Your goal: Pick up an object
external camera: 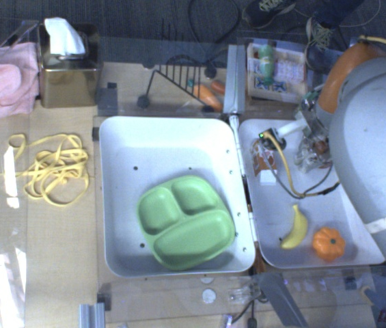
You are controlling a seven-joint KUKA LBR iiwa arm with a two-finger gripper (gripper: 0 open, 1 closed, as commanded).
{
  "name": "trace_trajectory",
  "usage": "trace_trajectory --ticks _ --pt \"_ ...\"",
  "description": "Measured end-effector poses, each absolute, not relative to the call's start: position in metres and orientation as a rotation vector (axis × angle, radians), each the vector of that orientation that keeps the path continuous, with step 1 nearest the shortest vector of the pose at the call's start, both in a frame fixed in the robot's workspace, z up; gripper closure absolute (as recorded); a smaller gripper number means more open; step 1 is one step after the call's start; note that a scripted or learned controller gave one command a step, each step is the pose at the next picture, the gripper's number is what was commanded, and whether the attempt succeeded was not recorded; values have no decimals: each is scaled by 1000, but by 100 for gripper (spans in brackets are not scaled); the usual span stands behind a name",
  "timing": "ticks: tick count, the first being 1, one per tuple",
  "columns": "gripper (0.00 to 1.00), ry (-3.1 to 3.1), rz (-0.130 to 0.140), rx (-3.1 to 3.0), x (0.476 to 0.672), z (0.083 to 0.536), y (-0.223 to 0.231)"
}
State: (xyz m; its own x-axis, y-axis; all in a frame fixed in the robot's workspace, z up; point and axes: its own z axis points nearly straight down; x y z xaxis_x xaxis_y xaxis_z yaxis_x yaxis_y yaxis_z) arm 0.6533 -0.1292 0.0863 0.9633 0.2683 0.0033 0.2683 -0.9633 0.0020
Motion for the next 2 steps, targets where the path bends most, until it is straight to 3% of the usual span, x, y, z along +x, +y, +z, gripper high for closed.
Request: trace_trajectory --ticks 1,2 --pt "0 425 3 3113 653 85 -129" --pt "0 373 3 3120 658 85 -83"
